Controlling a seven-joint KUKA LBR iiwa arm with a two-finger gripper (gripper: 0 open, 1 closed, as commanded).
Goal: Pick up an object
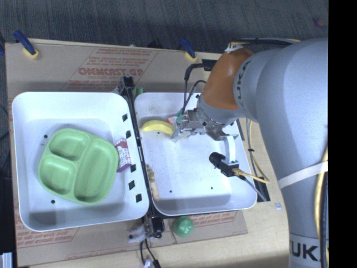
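The yellow banana (pixel 156 128) is lying in the far left part of the right bin (pixel 189 197), close to the wall that this bin is sharing with the left bin (pixel 28 116), and its curved back is pointing to the far side. I am holding my gripper (pixel 183 128) low over the white floor, just beside the right end of the banana. From this slanted view I cannot tell if my jaws are spread or pressed together, and I also cannot tell if I am touching the fruit. My grey arm with the orange band is reaching in from the right and is covering the far right corner of this bin. In the left bin a green plate (pixel 78 163) with three compartments is lying flat, a little turned, and a small red and purple packet (pixel 124 154) is resting just beside its right edge. Both bins are standing on a brown cardboard sheet (pixel 106 66). A green ball (pixel 182 225) is sitting on that sheet, outside the bins, just in front of the near rim of the right bin. Two blue clamps (pixel 26 43) (pixel 187 47) are gripping the far edge of the cardboard.
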